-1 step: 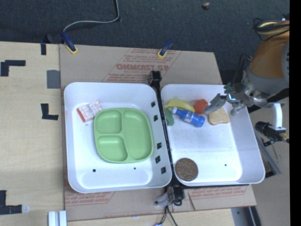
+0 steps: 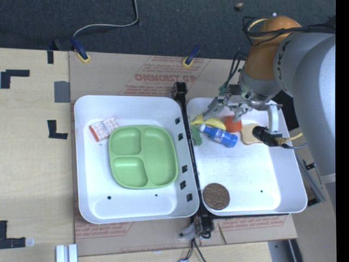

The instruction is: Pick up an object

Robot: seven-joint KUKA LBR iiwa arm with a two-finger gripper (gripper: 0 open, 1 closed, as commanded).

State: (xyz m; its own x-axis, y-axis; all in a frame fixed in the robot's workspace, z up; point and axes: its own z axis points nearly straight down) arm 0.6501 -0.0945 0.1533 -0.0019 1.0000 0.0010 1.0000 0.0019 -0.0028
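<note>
My gripper [image 2: 227,111] hangs over the far part of the right bin [image 2: 256,173], fingers spread open with nothing between them. Just below it lies a cluster: a yellow banana [image 2: 210,122], a blue bottle [image 2: 221,136] with a yellow cap, a red object [image 2: 233,125] and a small green piece [image 2: 196,136]. The fingertips stand on either side of the banana's far end and the red object. A tan wooden piece [image 2: 248,134] lies to the right of the bottle. A brown round disc [image 2: 216,196] rests near the bin's front left corner.
The left bin [image 2: 90,162] holds a green divided plate [image 2: 143,156] and a small red and white packet [image 2: 103,128] at its far left. The black divider [image 2: 185,146] runs between the bins. The arm's bulk fills the right side.
</note>
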